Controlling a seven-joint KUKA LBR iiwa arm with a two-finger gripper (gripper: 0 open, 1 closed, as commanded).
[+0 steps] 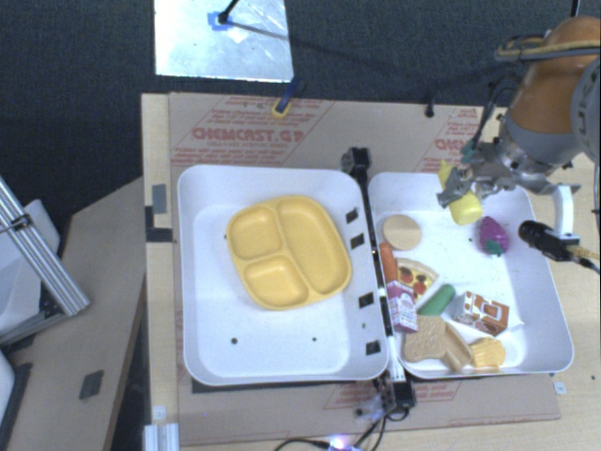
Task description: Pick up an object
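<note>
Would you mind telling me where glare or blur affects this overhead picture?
In the camera view, the shiny sheet beyond the bench shows bright glare; the white bins look evenly lit with soft shadows under the yellow tray; the gripper and the yellow object near it look slightly soft, as do the small foods.

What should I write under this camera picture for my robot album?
Robot arm's gripper over the right bin of toy food by a yellow piece; yellow tray in left bin.
</note>
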